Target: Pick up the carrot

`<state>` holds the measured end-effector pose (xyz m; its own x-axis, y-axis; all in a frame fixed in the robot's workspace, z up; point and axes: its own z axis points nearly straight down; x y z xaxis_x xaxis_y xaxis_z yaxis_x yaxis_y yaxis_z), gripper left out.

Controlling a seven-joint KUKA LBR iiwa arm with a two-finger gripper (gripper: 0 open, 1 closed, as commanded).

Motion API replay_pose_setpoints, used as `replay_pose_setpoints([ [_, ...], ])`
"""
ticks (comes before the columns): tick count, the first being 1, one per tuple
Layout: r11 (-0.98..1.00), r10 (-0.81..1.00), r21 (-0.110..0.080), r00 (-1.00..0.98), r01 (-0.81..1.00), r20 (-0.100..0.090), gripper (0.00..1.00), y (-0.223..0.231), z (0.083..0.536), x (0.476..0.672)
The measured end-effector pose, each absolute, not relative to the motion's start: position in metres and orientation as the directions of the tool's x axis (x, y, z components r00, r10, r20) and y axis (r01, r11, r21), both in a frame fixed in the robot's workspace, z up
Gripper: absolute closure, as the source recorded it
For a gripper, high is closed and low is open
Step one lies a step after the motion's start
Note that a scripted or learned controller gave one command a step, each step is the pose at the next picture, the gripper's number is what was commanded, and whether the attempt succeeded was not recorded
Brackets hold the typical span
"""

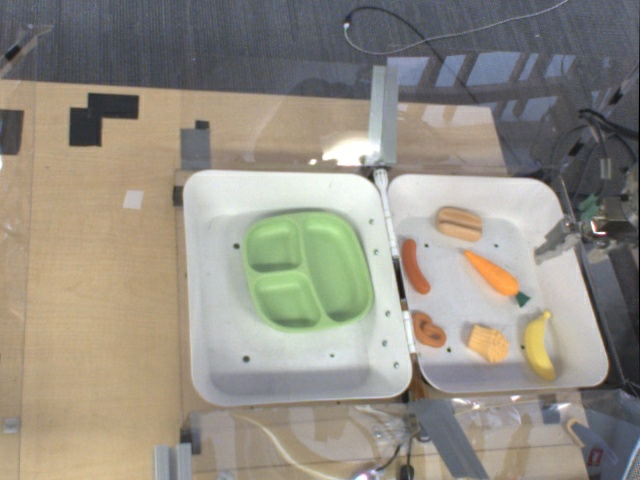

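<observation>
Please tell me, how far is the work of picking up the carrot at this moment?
Nothing looks done yet: the orange toy carrot with a green tip lies flat in the right shallow white bin, among other toy foods. In hand: the grey end effector sits at that bin's right edge, apart from the carrot. Left: reaching over, closing on the carrot, and lifting it.

There were two white bins, a left bin [205, 298] and a right bin [575, 298]. One green tray [305, 270] with three compartments lay in the left. The right held six food items: one bun [459, 224], one carrot [492, 274], one sausage [415, 267], one pretzel [430, 330], one corn piece [488, 344] and one banana [540, 345].
</observation>
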<state>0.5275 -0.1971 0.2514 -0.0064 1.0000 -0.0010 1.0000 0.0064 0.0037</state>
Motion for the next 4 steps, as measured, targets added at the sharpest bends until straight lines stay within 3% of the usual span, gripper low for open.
replay_pose_setpoints([
  [1, 0.06, 0.998, 0.003, -0.06, 0.998, -0.001, 0.0, -0.188, 0.171, 0.517],
  [2, 0.116, 0.993, 0.011, -0.116, 0.993, -0.004, 0.0, -0.205, 0.089, 0.585],
  [3, 0.117, 0.993, 0.017, -0.117, 0.993, -0.004, 1.0, -0.204, 0.102, 0.588],
  [4, 0.212, 0.977, 0.008, -0.212, 0.977, -0.002, 1.0, -0.143, 0.167, 0.629],
])
